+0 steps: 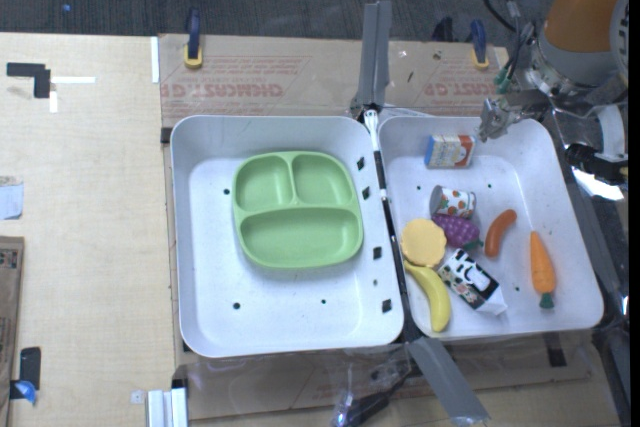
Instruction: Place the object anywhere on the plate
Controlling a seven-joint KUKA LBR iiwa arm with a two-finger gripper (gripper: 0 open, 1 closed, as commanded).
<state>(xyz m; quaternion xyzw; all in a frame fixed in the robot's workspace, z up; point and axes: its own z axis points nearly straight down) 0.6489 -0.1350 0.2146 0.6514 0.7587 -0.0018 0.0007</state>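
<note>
A green three-compartment plate point(297, 209) lies in the left bin point(200, 315), with nothing on it. The right bin point(560, 205) holds several toy foods: a small blue and orange carton point(448, 151) at the back, a printed can point(455, 203), purple grapes point(461, 229), a red sausage point(499, 230), a carrot point(541, 262), a yellow round piece point(424, 241), a banana point(431, 294) and a black-and-white packet point(472, 281). My gripper point(492, 123) hangs over the back right of that bin, just right of the carton, and nothing shows in it.
A grey divider post point(376, 55) rises between the bins at the back. Cardboard point(270, 75) with clamps lies behind the bins. The arm's orange band point(590, 5) is at the upper right. Wooden bench surface point(80, 215) extends to the left.
</note>
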